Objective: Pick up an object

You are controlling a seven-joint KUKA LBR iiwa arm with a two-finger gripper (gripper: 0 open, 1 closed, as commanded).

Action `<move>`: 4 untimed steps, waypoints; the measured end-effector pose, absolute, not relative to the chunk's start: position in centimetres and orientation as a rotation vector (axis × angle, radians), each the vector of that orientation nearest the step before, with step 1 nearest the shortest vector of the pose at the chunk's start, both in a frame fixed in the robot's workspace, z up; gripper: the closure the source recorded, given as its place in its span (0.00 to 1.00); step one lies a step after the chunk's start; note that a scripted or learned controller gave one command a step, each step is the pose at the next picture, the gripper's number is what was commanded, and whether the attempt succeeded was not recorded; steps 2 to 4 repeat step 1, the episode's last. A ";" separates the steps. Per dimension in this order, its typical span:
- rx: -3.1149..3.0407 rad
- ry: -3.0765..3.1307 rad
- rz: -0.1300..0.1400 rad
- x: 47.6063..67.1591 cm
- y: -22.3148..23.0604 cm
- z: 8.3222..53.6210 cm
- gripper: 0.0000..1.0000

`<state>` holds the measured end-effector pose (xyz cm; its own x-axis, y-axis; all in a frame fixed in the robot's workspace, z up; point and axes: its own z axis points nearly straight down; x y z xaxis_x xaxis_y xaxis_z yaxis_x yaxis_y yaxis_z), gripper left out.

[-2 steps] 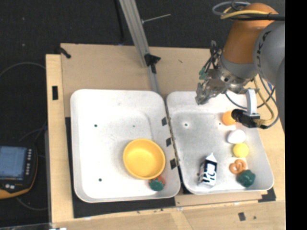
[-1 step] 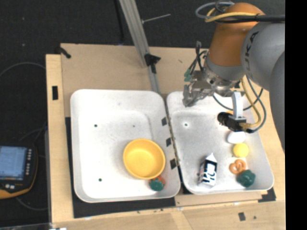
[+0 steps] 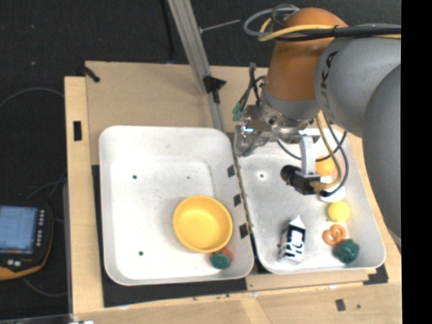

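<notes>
Your gripper (image 3: 247, 135) hangs over the far left corner of the right bin (image 3: 266, 201), close to the wall it shares with the left bin (image 3: 148, 181); you cannot tell whether it is open or closed. Along the right bin's near edge you have a black-and-white carton (image 3: 293, 241), an orange ring (image 3: 334, 235) and a green piece (image 3: 347, 251), with a yellow ball (image 3: 339, 212) just behind them. A yellow bowl (image 3: 202, 223) lies by the left bin's near right corner, a small green object (image 3: 220, 261) touching it.
</notes>
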<state>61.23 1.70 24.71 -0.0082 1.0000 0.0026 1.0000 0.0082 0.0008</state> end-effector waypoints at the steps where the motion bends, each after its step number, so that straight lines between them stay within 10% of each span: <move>1: -2.214 -2.227 0.000 58.9 5.6 23.6 1.00; 4: -2.214 -2.227 0.000 58.9 5.6 23.6 1.00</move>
